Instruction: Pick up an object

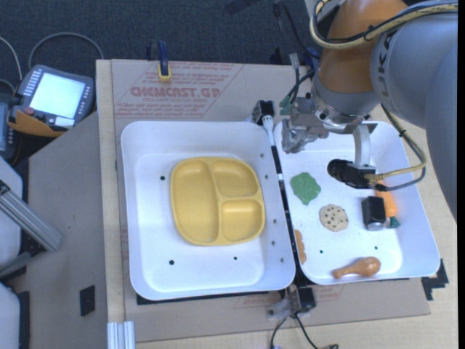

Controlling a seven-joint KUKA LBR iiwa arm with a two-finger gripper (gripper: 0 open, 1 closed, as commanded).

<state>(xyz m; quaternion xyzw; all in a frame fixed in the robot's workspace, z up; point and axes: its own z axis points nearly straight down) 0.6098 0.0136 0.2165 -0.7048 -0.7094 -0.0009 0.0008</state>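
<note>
My gripper (291, 141) hangs over the far left corner of the right bin (414, 249), close to the divider between the bins. A green leafy piece (306, 187) lies just below it in the view, apart from it. Further toward the front lie a round speckled cookie (334, 217) and a tan drumstick (357, 268). A small black can (373, 212) rests against an orange carrot-like piece (390, 203) at the right. A thin orange strip (298, 246) lies along the bin's left wall. I see nothing held in the gripper.
The left bin (145, 195) holds a yellow divided plate (216, 198). A cardboard sheet (174, 86) lies under both bins. A pendant with a screen (54, 97) sits off the bench at the far left. The arm's body covers the right bin's far right part.
</note>
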